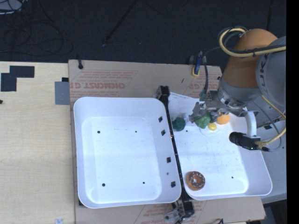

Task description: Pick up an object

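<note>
My gripper (202,114) hangs over the far part of the right bin (233,171), low above a bright green object (203,122) that sits directly at its tip. Whether it touches or holds that object I cannot tell. A dark green rounded object (178,123) lies to the left, close to the divider. Just right of the gripper lie a small yellow object (212,127) and an orange object (224,119). A brown, donut-like ring (195,180) rests near the bin's front left corner.
The left bin (121,153) stands beside the right one, and a black divider strip (170,139) runs between them. A black part with a cable (243,139) juts from the arm over the right bin's right side. Both bins rest on cardboard (121,80).
</note>
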### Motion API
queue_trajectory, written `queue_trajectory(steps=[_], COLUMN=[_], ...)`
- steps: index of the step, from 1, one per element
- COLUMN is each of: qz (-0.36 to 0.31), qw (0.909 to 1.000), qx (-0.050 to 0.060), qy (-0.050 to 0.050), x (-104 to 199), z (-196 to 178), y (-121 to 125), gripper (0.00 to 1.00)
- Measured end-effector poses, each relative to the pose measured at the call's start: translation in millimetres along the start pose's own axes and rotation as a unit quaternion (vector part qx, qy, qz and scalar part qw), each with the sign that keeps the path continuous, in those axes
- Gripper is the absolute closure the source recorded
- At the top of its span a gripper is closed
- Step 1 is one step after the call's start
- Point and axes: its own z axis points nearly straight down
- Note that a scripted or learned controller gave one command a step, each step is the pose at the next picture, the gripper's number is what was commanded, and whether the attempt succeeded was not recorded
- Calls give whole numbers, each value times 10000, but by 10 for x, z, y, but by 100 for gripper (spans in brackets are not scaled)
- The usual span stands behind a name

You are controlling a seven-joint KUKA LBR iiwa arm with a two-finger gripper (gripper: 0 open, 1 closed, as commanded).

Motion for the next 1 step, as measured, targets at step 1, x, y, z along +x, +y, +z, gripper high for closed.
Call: queue_trajectory(steps=[1], qz=[-21], qw=[10000], qx=[47], qy=[17], x=[438], z=[74], y=[-409], gripper=[100])
